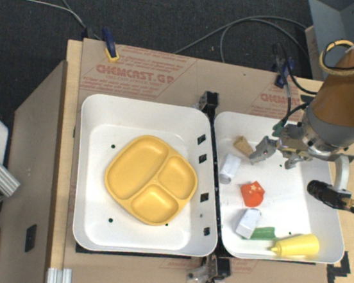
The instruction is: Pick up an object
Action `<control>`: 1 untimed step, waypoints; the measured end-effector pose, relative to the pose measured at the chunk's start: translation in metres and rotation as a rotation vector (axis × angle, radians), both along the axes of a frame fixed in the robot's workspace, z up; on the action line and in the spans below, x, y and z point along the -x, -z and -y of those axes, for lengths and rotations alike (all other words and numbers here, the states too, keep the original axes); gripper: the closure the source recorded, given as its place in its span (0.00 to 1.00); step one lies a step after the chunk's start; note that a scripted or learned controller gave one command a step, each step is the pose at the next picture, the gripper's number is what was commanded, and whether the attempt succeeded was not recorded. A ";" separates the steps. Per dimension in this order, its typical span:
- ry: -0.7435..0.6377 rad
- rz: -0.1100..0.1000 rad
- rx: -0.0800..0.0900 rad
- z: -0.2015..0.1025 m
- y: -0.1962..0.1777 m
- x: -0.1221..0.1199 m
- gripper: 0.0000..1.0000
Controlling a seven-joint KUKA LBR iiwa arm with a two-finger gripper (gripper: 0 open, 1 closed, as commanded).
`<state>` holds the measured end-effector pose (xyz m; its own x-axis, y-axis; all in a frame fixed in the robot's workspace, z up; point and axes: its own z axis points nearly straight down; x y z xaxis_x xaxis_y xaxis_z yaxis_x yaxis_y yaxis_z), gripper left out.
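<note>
Right bin (329,216): yellow bottle (296,245) lying flat, long axis left-right, narrow end pointing left beside green block (262,233); gripper (277,154) above, fingers spread, holding nothing.

Left shallow white bin (90,158): yellow three-compartment plastic plate (151,179) near its middle. Right shallow white bin (325,244), beside it: tan block (243,146) at back left, white cylinder (230,168) just in front of it, red block (252,193) central, white box (248,222) in front, possibly touching green piece (262,233); yellow squeeze bottle (296,245) lying right of those. Two-finger gripper (278,152) over the back.
</note>
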<state>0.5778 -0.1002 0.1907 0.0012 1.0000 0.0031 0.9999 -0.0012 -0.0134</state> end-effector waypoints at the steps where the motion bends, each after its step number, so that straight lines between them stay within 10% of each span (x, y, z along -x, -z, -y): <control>1: -0.002 0.012 0.001 0.000 -0.006 -0.003 0.00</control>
<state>0.5807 -0.1002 0.1966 -0.0009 1.0000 0.0017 1.0000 0.0009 -0.0016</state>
